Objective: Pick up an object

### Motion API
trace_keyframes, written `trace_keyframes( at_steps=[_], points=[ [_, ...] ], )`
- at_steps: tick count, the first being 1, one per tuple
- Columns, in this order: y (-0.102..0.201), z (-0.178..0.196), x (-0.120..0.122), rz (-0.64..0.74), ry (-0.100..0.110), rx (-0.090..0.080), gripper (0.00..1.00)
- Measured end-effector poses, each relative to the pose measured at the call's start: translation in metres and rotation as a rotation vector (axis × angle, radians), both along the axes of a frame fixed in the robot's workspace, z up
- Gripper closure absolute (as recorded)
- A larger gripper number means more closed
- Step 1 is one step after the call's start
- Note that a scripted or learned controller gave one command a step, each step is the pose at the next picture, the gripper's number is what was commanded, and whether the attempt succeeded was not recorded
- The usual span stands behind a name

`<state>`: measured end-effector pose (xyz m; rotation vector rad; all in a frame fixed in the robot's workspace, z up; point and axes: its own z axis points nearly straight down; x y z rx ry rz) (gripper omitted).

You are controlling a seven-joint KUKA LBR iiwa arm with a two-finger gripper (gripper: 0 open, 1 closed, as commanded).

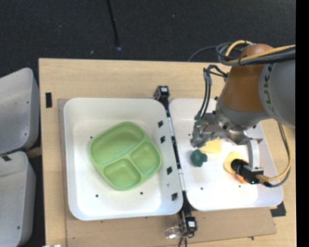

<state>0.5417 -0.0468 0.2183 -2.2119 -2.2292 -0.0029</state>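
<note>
Teal, lumpy small object (198,158) lies just beside the claw (200,138); its grip state is unclear.

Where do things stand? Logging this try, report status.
Gripper low in right bin, over yellow piece. Dark green object just beside it, not held. Green divided plate alone in left bin.

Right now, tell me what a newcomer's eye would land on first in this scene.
The pale green divided plate lying in the left bin draws the eye first. Next comes the grey arm with its orange band, hanging over the right bin, its end effector just above a small dark green object and next to a yellow piece.
</note>
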Motion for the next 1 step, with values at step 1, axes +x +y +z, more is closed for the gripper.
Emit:
trace_keyframes(
  at_steps=[1],
  points=[
    [0.0489, 0.0156, 0.0017, -0.001, -0.002, -0.001, 1.0]
  ],
)
